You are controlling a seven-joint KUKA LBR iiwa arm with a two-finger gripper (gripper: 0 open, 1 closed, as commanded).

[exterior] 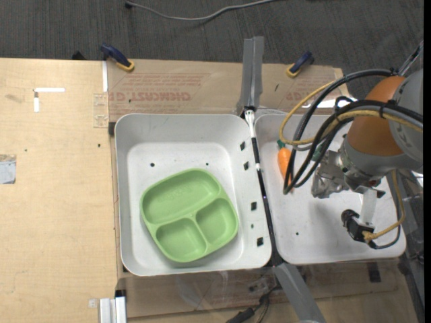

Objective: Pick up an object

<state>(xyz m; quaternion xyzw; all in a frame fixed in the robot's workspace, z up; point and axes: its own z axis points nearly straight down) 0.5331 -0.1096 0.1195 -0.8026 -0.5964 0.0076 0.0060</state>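
A small orange object [285,160] lies near the left wall of the right bin [296,237], partly behind black and yellow cables. My gripper [328,182] hangs low over the middle of the right bin, just right of the orange object, under the orange wrist band. The wrist and cables hide much of it. A green divided plate [189,214] rests flat in the left bin [135,147], well away from the gripper.
Looping cables [303,123] drape from the arm across the right bin. A grey divider bar [252,73] runs between the bins at the back. Two clamps [118,57] hold cardboard behind the bins. A wooden bench top [54,180] lies to the left.
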